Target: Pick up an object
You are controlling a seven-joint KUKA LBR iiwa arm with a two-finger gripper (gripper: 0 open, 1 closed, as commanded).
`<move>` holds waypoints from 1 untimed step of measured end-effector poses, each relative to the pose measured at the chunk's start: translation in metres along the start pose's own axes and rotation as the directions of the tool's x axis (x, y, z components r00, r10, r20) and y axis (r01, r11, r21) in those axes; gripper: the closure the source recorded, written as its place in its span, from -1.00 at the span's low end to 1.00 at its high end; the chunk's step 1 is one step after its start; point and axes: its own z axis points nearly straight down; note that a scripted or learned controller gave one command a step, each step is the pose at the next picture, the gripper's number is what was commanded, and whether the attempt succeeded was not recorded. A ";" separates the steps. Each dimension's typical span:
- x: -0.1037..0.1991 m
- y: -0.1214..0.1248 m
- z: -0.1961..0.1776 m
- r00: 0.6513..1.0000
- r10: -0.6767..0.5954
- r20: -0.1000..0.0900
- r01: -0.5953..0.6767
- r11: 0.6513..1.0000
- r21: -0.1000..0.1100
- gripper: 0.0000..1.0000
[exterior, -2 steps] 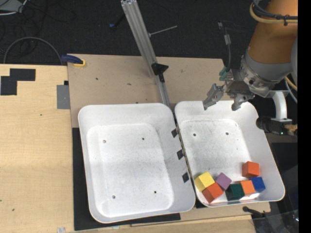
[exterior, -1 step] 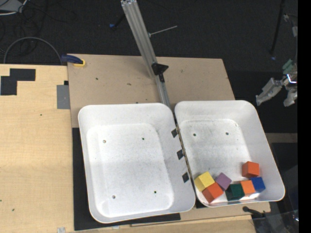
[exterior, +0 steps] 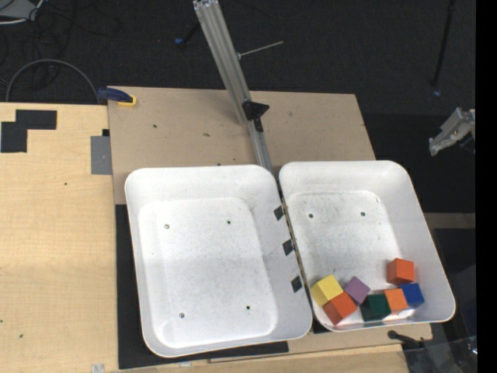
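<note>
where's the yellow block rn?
Yellow block sits in the right bin, near its front-left corner, touching the red-orange block in front and beside the purple block.

1. At the right edge of the frame, about a third of the way down, the gripper (exterior: 453, 131) shows as a pale grey metal piece against the dark background.
2. It sits tilted, its lower end pointing down and to the left.
3. It holds nothing visible.

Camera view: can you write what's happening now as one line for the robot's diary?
gripper: far right, outside bins, holding nothing | blocks: clustered in right bin's near corner | left bin: beside it
</note>
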 end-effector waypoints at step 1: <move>0.064 -0.059 0.016 1.000 -0.002 -0.005 0.002 1.000 0.009 -1.00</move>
